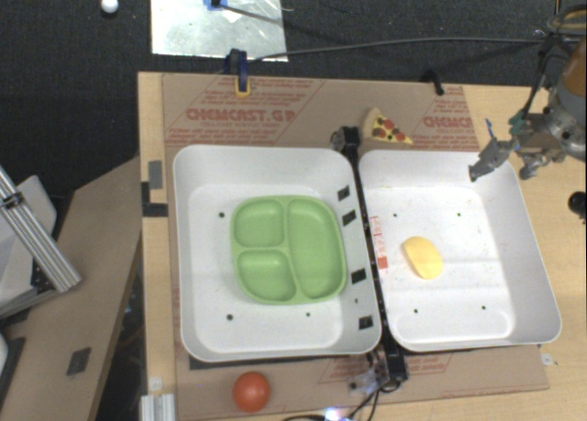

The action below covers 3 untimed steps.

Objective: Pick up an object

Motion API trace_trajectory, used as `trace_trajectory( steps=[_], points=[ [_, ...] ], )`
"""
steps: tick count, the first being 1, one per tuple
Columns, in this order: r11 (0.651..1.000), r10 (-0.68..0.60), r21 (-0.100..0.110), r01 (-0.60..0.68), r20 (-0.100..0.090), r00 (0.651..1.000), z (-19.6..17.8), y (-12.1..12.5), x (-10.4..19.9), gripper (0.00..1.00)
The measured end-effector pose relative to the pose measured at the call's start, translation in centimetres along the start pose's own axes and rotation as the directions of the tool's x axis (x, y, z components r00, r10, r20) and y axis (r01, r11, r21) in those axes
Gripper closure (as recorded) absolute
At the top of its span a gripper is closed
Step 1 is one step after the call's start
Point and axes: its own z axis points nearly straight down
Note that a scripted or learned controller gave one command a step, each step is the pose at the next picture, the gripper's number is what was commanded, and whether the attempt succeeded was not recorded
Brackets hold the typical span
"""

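Note:
A yellow oval object lies on the floor of the right bin, left of its middle. My gripper hangs at the far right, above the right bin's back right corner, well away from the yellow object. Its two fingers stand spread apart with nothing between them. A green divided plate rests in the middle of the left bin.
A toy pizza slice lies on the cardboard behind the bins. A red ball sits on the bench in front of the left bin. A blue clamp and a shiny sheet are at the back.

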Motion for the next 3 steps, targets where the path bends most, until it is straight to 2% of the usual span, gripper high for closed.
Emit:
trace_trajectory(
  steps=[1, 2, 3],
  points=[
    [1.0, -0.003, -0.011, 0.003, 0.002, 1.0, -0.7, 0.2, 0.1, 0.0],
    [1.0, -0.005, -0.008, 0.005, 0.001, 1.0, 4.6, 0.4, 1.1, 0.0],
    [1.0, -0.001, -0.009, 0.001, 0.002, 1.0, 10.4, 0.1, 0.4, 0.0]
  ],
)
